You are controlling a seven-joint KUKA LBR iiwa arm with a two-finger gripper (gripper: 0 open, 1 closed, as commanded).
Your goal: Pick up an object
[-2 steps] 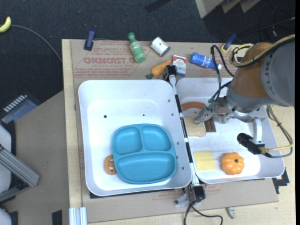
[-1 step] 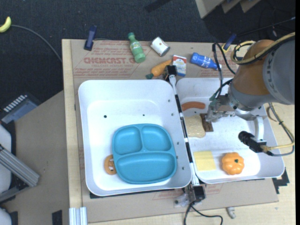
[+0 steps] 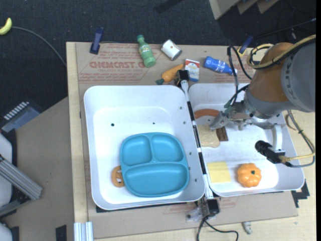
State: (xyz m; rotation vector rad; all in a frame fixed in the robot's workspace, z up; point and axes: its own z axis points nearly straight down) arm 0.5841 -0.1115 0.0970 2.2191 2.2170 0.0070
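The arm's fingers [image 3: 219,126] are hanging low in the right bin [image 3: 281,185], just above a tan slice of bread [image 3: 209,138]; whether they are apart is unclear. An orange pumpkin [image 3: 249,175] is sitting well below them.

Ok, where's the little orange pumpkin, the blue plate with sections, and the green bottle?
Small orange toy pumpkin [image 3: 249,175], camera view, its rounded top.
Blue divided plastic plate [image 3: 153,163], camera view, its central ridge.
Green plastic bottle [image 3: 147,53], camera view, its body.
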